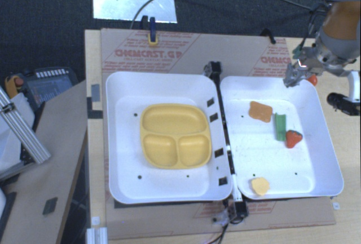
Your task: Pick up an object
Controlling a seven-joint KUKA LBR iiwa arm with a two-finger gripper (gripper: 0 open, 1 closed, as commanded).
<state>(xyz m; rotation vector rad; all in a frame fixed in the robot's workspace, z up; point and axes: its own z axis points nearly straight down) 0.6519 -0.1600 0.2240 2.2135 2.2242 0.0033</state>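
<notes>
The right bin (pixel 316 147) holds an orange-brown flat piece (pixel 260 111), a green stick (pixel 280 127), a red strawberry-like piece (pixel 293 138) and a pale yellow piece (pixel 260 185) near its front edge. My gripper (pixel 295 75) hangs over the bin's back right rim, well behind and to the right of the orange-brown piece. Nothing shows between its fingers.
The left bin (pixel 121 124) carries a yellow divided tray (pixel 175 136). A black clip strip (pixel 223 130) joins the two bins. Cables run across the dark floor behind the bench. Grey equipment stands at the far left.
</notes>
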